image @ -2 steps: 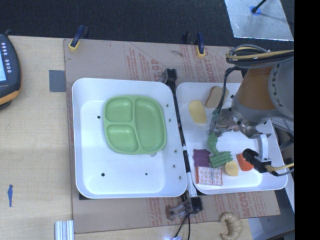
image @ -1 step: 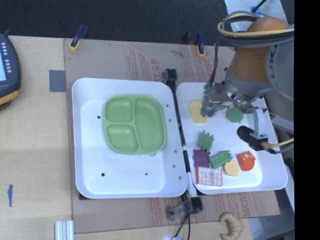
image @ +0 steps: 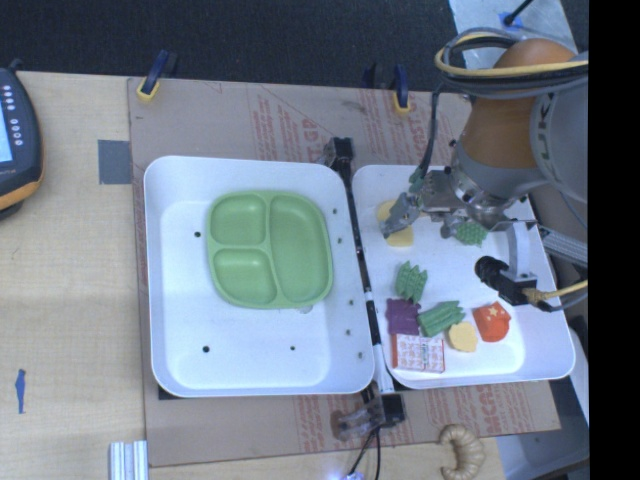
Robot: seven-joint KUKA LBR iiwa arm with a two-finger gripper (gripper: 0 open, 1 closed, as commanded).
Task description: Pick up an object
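My gripper [image: 404,214] hangs low over the upper left corner of the right bin [image: 545,363]. It is right over a small yellow piece [image: 399,236], which shows partly beneath it. Close by lie a spiky green toy [image: 468,233] to the right and a leafy green toy [image: 410,280] below. Further toward the front sit a purple piece [image: 402,316], a green pod [image: 441,317], a red tomato [image: 491,322], a round yellow piece [image: 462,338] and a red-and-white packet [image: 419,353].
The left bin [image: 180,348] holds a green divided plate [image: 270,248]. A black cable fitting [image: 503,279] from the arm hangs over the right bin's right side. A handheld controller [image: 15,138] lies at the bench's far left.
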